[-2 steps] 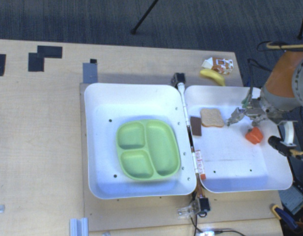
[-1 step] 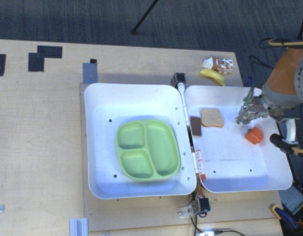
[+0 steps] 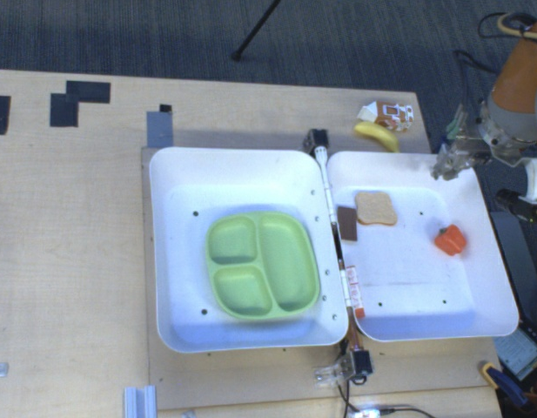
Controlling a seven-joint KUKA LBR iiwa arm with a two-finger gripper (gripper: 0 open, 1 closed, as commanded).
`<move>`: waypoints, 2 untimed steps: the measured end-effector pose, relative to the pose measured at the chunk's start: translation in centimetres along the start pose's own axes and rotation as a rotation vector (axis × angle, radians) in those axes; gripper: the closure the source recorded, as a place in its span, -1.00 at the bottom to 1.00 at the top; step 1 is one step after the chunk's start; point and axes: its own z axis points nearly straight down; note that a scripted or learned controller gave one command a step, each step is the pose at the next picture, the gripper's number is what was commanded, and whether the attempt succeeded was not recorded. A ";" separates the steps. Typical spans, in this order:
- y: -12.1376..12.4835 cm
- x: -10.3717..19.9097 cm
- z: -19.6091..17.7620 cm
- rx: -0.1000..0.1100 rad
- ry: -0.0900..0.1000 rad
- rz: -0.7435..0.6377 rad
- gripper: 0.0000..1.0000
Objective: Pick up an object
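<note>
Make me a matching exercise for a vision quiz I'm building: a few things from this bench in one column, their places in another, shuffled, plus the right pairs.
Things:
1. green divided plate
2. slice of bread
3. orange object
4. banana

Places:
A. on the bench, beyond the bins
B. right bin, near its right wall
C. left bin, in the middle
D. right bin, near its far left corner

Pairs: 1-C, 2-D, 3-B, 4-A
</note>
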 end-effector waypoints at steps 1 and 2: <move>0.3 0.0 -10.9 -0.002 -0.001 -0.001 1.00; -3.6 5.8 -6.6 0.006 0.003 -0.001 1.00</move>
